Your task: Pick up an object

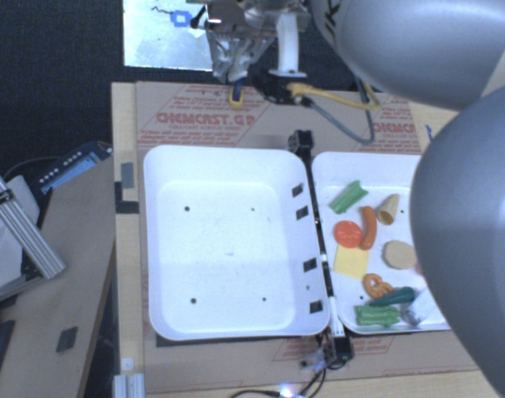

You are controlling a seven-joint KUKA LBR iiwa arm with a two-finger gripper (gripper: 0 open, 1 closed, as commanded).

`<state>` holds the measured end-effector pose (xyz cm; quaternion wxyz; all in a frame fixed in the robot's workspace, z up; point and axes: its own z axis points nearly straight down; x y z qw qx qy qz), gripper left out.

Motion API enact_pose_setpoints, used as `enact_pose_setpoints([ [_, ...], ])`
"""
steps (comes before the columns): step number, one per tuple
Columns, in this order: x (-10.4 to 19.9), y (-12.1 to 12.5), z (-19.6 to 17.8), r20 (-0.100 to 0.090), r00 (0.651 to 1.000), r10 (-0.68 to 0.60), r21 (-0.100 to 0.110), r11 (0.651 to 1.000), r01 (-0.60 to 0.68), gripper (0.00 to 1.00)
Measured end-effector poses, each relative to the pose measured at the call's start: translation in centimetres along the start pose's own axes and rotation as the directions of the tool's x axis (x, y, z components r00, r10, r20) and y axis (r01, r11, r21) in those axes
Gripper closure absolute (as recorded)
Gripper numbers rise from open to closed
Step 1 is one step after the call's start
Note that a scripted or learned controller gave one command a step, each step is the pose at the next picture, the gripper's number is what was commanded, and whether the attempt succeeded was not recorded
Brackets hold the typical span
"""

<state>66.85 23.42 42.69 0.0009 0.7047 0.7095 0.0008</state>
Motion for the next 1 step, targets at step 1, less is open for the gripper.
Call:
enact_pose_setpoints([
  [1, 0.00, 0.00, -0.36, 0.000, 1.000, 0.000, 0.000, 1.000, 0.000, 1.00],
])
